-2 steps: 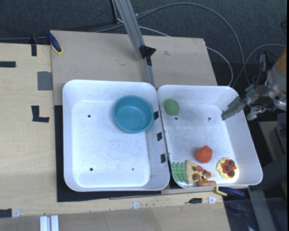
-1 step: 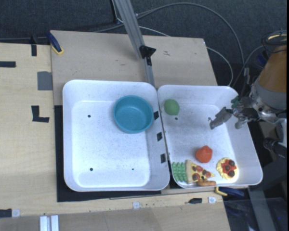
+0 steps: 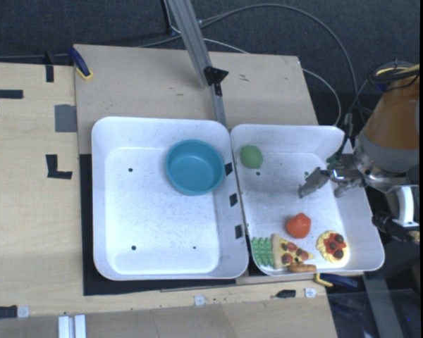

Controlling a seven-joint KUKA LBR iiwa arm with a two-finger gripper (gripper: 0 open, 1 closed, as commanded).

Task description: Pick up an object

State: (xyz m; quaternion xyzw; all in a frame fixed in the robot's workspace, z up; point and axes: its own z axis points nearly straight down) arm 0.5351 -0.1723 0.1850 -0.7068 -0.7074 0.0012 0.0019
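The gripper (image 3: 314,185) hangs over the right bin (image 3: 304,134) at the frame's right – fingers apart, nothing between them – above the red tomato (image 3: 298,224).

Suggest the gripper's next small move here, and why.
Probably lower the gripper and ease it toward the red tomato-like toy. It hangs over the right bin with nothing visible between its fingers, and that toy lies nearest below it, apart from the pizza slice.
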